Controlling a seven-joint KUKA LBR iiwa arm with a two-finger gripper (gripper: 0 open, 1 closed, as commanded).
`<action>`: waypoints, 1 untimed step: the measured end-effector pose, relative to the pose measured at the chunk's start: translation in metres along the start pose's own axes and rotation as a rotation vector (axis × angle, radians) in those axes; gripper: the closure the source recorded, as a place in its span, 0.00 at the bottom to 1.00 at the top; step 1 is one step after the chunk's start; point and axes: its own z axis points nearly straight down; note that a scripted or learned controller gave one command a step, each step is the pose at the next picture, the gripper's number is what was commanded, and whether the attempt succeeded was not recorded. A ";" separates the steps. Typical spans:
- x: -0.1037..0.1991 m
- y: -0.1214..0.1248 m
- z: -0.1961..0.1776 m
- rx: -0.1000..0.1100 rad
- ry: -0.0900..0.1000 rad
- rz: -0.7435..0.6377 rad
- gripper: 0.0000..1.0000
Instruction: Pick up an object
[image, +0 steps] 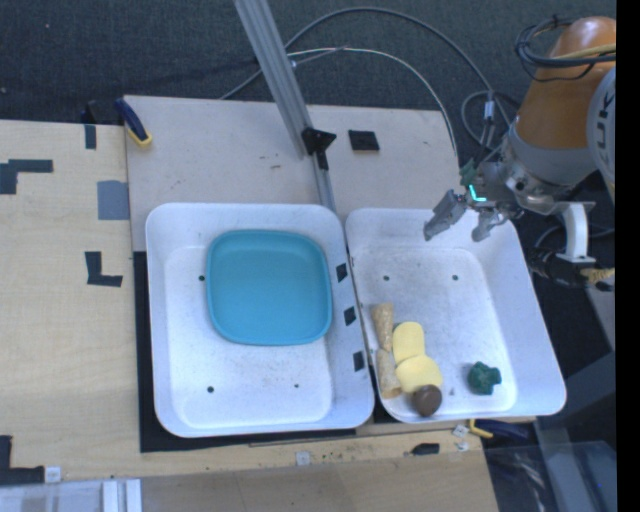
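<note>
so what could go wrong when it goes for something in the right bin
1. The yellow pieces, tan stick and brown lump lie packed together against the right bin wall, so the open gripper may catch several or hit the wall.
2. The green object is small and near the front corner, so the fingers could easily miss it.

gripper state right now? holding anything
Gripper: open, jaws spread, nothing between them, above the far edge of the right bin.
</note>
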 end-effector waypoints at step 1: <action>0.000 0.000 0.000 0.000 0.000 0.000 0.00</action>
